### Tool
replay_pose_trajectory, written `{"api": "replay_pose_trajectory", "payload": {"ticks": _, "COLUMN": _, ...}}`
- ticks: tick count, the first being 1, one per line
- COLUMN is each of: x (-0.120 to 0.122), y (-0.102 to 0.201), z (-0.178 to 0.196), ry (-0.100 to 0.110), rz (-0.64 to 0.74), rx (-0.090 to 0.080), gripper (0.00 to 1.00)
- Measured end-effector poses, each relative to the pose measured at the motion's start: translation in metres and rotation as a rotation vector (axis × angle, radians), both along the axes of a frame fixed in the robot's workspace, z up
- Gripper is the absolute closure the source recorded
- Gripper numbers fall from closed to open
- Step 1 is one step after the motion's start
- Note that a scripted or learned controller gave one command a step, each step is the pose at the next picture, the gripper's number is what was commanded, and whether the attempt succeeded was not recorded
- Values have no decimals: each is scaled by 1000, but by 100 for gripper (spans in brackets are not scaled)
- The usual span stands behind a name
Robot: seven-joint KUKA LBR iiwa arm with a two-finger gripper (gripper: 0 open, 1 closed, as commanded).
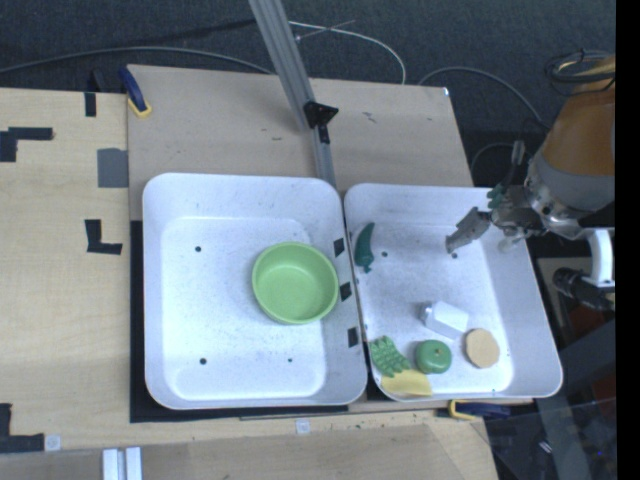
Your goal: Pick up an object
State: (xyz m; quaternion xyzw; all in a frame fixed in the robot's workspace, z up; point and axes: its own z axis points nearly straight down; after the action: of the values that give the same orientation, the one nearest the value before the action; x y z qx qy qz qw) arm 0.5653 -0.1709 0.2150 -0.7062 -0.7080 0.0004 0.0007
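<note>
Gripper (pixel 462 236) poised over the far part of the right bin (pixel 520 298), with nothing between its fingers.

The gripper reaches in from the right, below the orange band of the arm (pixel 580 148); whether its fingers are spread or closed cannot be told at this angle. Objects in the right bin: a dark green curved item (pixel 364 245) near the left wall; a small white block (pixel 445 318) near the centre; a round tan disc (pixel 482 348) to its near right; a green round object (pixel 433 356) just left of the disc; a green ridged piece (pixel 385 353) and a yellow item (pixel 408 383) at the near left corner. The left bin (pixel 180 268) holds a light green bowl (pixel 294 283), upright. Both bins rest side by side on the table (pixel 220 118).
</note>
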Motion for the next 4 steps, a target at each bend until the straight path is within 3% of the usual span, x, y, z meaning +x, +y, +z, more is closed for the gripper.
{"api": "replay_pose_trajectory", "payload": {"ticks": 1, "x": 0, "y": 0, "z": 0, "ry": 0, "rz": 0, "rx": 0, "gripper": 0}}
{"api": "replay_pose_trajectory", "payload": {"ticks": 3, "x": -3, "y": 14, "z": -100, "ry": 5, "rz": 0, "rx": 0, "gripper": 0}}
{"api": "replay_pose_trajectory", "payload": {"ticks": 4, "x": -3, "y": 14, "z": -127, "ry": 0, "rz": -1, "rx": -2, "gripper": 0}}
